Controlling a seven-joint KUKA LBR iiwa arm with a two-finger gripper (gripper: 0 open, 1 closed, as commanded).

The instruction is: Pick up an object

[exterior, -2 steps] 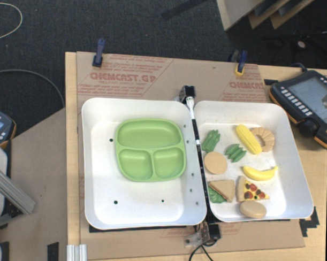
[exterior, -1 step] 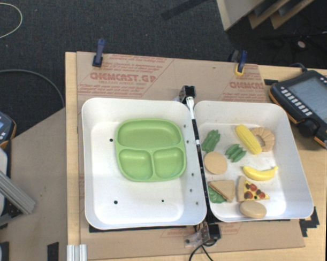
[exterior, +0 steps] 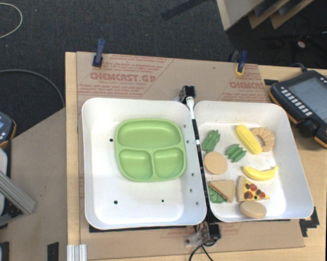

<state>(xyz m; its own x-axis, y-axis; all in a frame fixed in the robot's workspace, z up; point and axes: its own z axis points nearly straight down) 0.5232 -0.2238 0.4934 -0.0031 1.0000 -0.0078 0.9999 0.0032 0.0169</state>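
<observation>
Nothing has been picked up yet, as far as this view tells: every candidate object lies in the right bin (exterior: pixel 296 174), and the whole task is left to do. The end effector's state cannot be told here.

The right bin holds a scatter of toy food. Towards its far edge lie a corn cob (exterior: pixel 248 139) and, touching it on the right, a round ridged biscuit (exterior: pixel 265 138). Near the bin's left wall sit a green leafy piece (exterior: pixel 211 140), a tan disc (exterior: pixel 216 163) and a pea pod (exterior: pixel 235 152). A banana (exterior: pixel 259 172) lies mid-bin. Along the near edge are a sandwich wedge (exterior: pixel 221 190), a pizza slice (exterior: pixel 251 190) and a beige oval piece (exterior: pixel 253 209).

The left bin (exterior: pixel 98 168) carries a green divided plate (exterior: pixel 150 149), sitting flat near its centre.

The banana and the corn cob look like the easier grasps, each having some bare floor beside it
</observation>
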